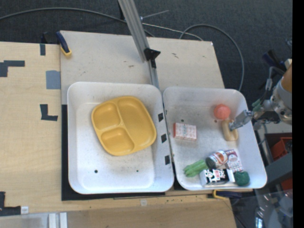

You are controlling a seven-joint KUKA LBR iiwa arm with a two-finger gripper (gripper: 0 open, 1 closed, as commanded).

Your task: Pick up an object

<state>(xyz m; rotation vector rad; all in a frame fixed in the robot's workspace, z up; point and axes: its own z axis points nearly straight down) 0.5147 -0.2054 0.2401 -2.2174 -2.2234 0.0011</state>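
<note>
The right bin [199, 99] holds an orange ball [221, 111], a tan wooden piece [230, 134], a small pink and white box [185, 131], a can [218, 159], a green object [194, 168], a black and white carton [216, 176] and a dark green ball [242, 178]. My gripper [240, 120] reaches in over the bin's right side, just right of the orange ball and right above the tan piece. Part of the tan piece is hidden by it. Nothing is seen lifted.
A yellow divided plate [123, 125] lies in the left bin [80, 170]. A grey metal pole [135, 23] slants over the bench behind the bins. Cables run along the floor at the back. The arm's body [280, 103] stands at the right bin's right rim.
</note>
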